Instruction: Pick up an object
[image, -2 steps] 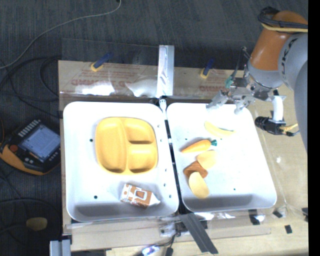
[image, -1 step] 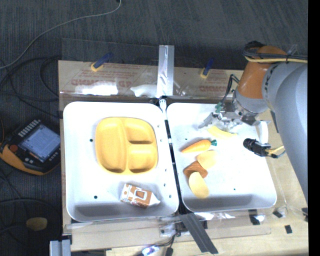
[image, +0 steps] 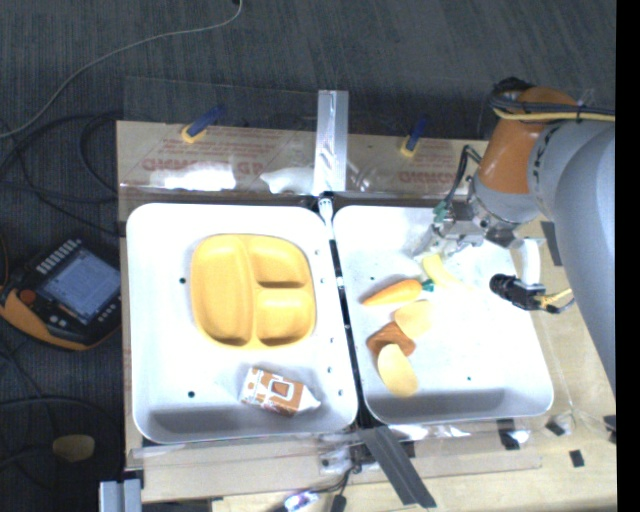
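Since nothing is seen clamped, the pick is judged not yet done. Jaws (image: 452, 232) are lowered into the right bin (image: 520, 390); apart or together cannot be told. A pale yellow piece (image: 436, 268) lies just below them, the carrot (image: 392, 291) further down-left.

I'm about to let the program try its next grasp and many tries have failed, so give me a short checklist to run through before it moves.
1. Targets within the right bin: ok; carrot, pale yellow piece and two bread-like pieces lie there.
2. Gripper above the right bin: ok, near its far edge.
3. Nearest target: ok; the pale yellow piece sits just beside the gripper.
4. Nothing already held: cannot tell.
5. Targets spaced apart: not ok; the bread-like pieces touch or overlap.
6. Left bin contents out of the way: ok; yellow tray and small packet lie apart from the arm.
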